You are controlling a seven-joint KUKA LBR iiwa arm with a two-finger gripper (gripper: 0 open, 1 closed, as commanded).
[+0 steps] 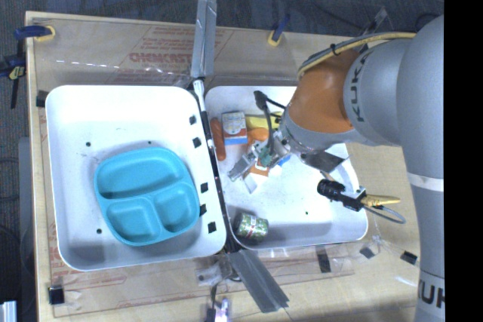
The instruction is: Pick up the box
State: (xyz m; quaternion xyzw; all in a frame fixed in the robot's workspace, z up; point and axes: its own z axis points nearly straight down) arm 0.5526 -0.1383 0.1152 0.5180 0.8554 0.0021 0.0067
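Box lying unlifted in right bin | gripper lowered beside it, finger state undetermined | grasp outstanding

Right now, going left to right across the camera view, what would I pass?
Blue divided tray in the left bin → orange marker → small box → gripper → grey arm with orange band.
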